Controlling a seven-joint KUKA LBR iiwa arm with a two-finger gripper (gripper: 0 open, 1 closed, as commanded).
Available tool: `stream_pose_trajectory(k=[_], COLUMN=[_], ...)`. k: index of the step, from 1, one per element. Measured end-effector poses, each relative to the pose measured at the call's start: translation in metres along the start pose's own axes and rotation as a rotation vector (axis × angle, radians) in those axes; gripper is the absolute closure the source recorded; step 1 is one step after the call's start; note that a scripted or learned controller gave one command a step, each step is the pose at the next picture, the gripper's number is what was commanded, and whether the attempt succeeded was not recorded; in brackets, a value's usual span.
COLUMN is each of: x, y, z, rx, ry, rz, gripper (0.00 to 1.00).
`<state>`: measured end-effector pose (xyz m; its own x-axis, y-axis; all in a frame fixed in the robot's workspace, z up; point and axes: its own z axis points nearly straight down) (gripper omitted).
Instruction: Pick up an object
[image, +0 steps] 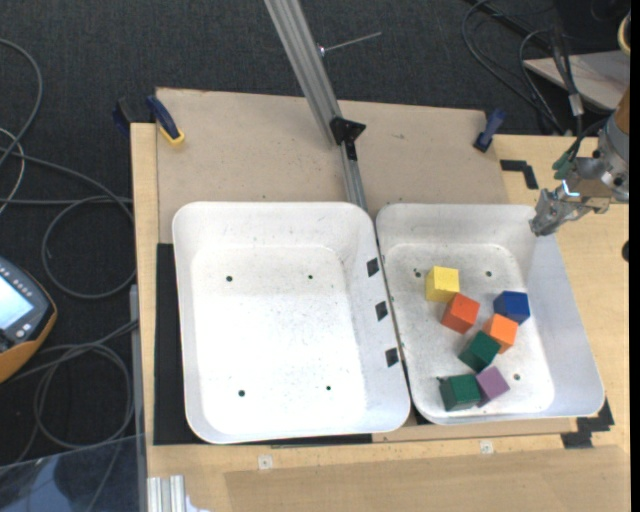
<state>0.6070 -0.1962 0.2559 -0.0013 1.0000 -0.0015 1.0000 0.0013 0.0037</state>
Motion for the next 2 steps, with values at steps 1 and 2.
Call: stream_pose_trajectory(k=[1,2], x=[0.05,0.11], y=[-0.013,-0.028], z=[-0.009,-0.013], rx=[0.003,0.004], ry=[0.004,0.005], rz=[-0.004,-0.006], gripper=[1.0,1.0])
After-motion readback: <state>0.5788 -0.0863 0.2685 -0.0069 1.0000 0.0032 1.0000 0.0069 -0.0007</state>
